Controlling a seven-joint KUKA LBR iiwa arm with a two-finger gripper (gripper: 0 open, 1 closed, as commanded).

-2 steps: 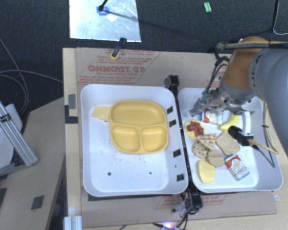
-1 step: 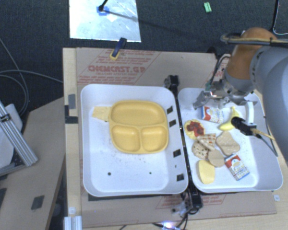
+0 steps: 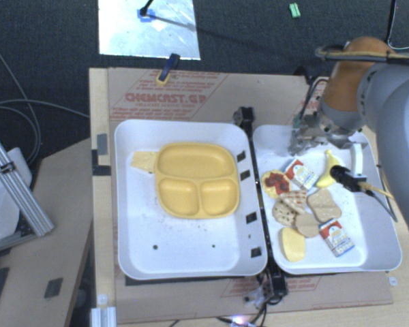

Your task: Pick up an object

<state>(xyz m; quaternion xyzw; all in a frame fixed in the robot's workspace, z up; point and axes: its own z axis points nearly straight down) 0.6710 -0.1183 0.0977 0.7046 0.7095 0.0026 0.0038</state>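
The grey arm (image 3: 388, 94) holds its pincer (image 3: 307, 138) low.

Arm (image 3: 388, 80) cut off at right edge. Jaws' tips too small, blurred – state unclear. Yellow slab (image 3: 144, 161) partly hidden under tray (image 3: 196, 180). Carton (image 3: 337, 238) print illegible.

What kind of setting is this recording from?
Most likely a robot lab bench for grasping trials: two white bins on a board, toy food heaped in one, loose cables over dark carpet.
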